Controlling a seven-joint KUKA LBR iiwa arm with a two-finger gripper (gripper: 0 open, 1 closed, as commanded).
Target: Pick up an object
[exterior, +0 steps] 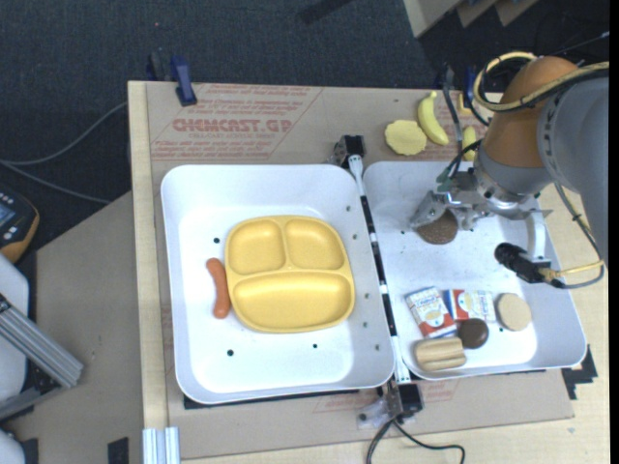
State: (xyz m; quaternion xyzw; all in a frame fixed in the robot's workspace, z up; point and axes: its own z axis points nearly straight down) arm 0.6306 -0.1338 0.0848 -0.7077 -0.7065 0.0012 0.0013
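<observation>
Nearest my viewpoint is the front rim of the left bin [280,390], the largest item on the bench. It holds a yellow divided tray [288,274] with three compartments, and a toy sausage [220,287] lying just beside the tray's left edge.

Right bin [556,341]: holds the candidate objects. Along its front edge I see a toy bread roll [440,355], a dark brown round piece [473,333], a small carton [427,309] next to a red-and-white packet [467,304], and a pale round cookie [514,311].

Arm [561,114]: it reaches in from the right and stands over the rear of the right bin.

Gripper [447,213]: positioned directly above a brown cookie [440,230] near the bin's rear left. I cannot tell whether the jaws are open or closed; the wrist body hides them, and I do not count the cookie as held.

Handling judgement: the brown cookie looks like a small, light, rigid plastic toy with a low flat profile. It is probably smooth and may slide on the bin floor. Take hold across its width at the rim, with the fingers reaching the floor.

Outside the bins, behind the right bin, lie a toy banana [434,118] and a yellow chip-shaped piece [405,137].
</observation>
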